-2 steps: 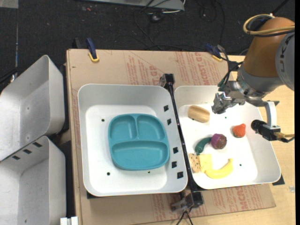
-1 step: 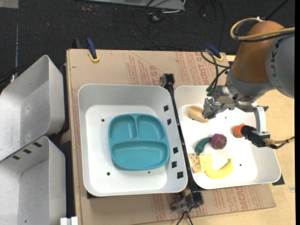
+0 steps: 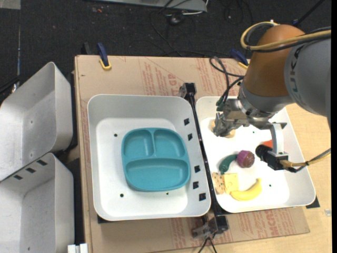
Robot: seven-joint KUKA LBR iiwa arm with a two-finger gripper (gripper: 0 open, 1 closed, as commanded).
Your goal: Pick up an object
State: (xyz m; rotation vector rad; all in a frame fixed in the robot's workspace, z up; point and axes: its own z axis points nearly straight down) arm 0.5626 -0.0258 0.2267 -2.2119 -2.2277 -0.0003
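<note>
In the right bin (image 3: 295, 194) lie a yellow banana (image 3: 246, 192), a purple round fruit (image 3: 245, 158), a dark green pepper-like piece (image 3: 227, 163), a yellow cheese-like square (image 3: 230, 182) and a cracker (image 3: 218, 182). An orange piece (image 3: 268, 144) peeks out by the arm's side. My gripper (image 3: 223, 128) is down at the bin's upper left, over a pale tan object (image 3: 216, 124) that is mostly hidden beneath it.
The left bin (image 3: 100, 109) holds a teal divided plate (image 3: 156, 159). A black divider (image 3: 199, 152) separates the bins. A black block (image 3: 269, 157) on the arm hangs above the right bin's middle. Cables trail behind the bins.
</note>
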